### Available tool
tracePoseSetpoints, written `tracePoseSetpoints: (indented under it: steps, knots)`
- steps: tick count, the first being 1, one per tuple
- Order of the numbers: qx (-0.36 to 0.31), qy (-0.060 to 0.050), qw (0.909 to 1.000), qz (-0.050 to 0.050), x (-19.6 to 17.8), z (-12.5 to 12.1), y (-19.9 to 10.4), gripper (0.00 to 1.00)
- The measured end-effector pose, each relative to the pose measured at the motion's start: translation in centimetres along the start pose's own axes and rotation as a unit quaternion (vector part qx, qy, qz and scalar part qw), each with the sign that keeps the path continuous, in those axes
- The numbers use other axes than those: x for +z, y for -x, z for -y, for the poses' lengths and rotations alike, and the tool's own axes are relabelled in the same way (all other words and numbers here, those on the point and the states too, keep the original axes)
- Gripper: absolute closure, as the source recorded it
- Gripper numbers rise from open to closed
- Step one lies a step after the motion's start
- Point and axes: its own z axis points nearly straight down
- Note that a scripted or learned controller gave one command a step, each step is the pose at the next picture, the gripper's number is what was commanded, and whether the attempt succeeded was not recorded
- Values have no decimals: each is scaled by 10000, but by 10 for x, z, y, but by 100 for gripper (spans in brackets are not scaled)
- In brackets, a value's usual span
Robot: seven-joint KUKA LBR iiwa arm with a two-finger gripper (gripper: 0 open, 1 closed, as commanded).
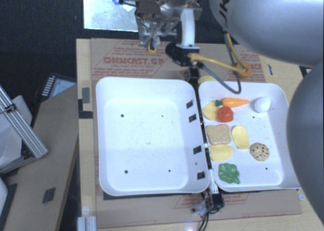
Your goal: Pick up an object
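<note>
The jaws (pixel 152 40) hang at the far edge of the scene, above the cardboard sheet (pixel 132 59) beyond the two bins; whether they are released or clenched I cannot tell, and nothing shows between them. A yellow cable (pixel 218 64) loops from the wrist toward the right bin.

The left bin (pixel 109 139) is smooth white plastic with rounded corners. The right bin (pixel 273 174) holds every candidate: an orange carrot (pixel 235 102), tapered and glossy; a red tomato (pixel 225 114), round; a white egg (pixel 261 104), smooth; a tan bread slice (pixel 218 134), flat and speckled; a cookie (pixel 259 151), a dotted disc; a green leafy piece (pixel 229 173), crinkled; and pale yellow pieces (pixel 240 136), flat ovals (all look like hard toy plastic).

The risks, as I judge them: the flat pieces lie flush with the bin floor, so the jaws may scrape past them; the egg and tomato could roll or squirt free; the carrot, tomato and one yellow piece touch, so a descent there may nudge neighbours. The items beside the divider leave little room.
</note>
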Motion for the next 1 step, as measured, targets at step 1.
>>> tracePoseSetpoints:
  steps: [1]
  knots:
    - [8, 45, 10000, -16, -106, -13, 0, 100]
